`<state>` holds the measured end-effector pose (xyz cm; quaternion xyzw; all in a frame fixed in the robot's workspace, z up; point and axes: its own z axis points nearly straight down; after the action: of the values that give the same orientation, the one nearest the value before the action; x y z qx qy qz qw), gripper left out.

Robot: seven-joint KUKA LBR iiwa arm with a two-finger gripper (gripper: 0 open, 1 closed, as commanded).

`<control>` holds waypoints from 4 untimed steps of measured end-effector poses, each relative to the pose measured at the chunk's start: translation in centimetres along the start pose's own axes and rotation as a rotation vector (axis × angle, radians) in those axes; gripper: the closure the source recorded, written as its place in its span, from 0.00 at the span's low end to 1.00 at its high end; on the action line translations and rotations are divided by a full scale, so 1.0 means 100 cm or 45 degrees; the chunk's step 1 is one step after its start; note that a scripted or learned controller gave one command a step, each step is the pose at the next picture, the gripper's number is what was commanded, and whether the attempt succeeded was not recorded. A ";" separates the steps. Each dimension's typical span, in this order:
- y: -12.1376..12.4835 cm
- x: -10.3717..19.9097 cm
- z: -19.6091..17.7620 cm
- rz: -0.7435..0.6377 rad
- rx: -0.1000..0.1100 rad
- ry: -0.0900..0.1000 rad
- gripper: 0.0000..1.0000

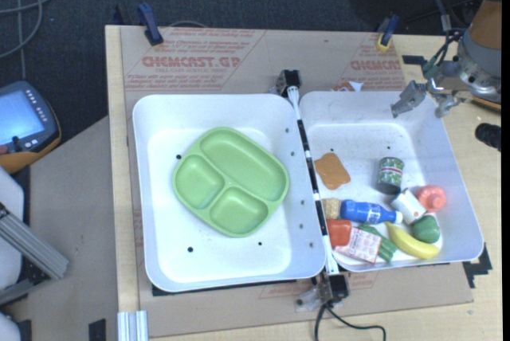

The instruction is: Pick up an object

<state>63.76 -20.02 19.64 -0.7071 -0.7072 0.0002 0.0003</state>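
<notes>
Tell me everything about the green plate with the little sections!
The green plate is a light green tray that looks like smooth plastic, with rounded corners. Raised ridges split it into three sections: one long one at the far side and two smaller ones nearer the camera. It lies flat and right side up, turned at a slant, in the middle of the left bin. It rests on the bin's white floor.

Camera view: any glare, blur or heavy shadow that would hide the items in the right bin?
Camera view: lighting is even and soft, with no strong glare on the right bin; the banana, blue bottle and small can read clearly with faint shadows only; the gripper at the bin's far edge looks slightly soft, so its fingers are hard to make out.
</notes>
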 end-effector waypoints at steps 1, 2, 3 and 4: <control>-0.042 0.022 0.113 0.001 0.015 0.006 0.00; -0.093 0.045 0.113 0.002 0.008 0.004 0.00; -0.089 0.044 0.101 0.001 -0.003 -0.001 1.00; -0.049 0.108 0.111 -0.009 -0.009 -0.001 1.00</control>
<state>58.86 -9.26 8.58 -0.7046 -0.7096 -0.0021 -0.0027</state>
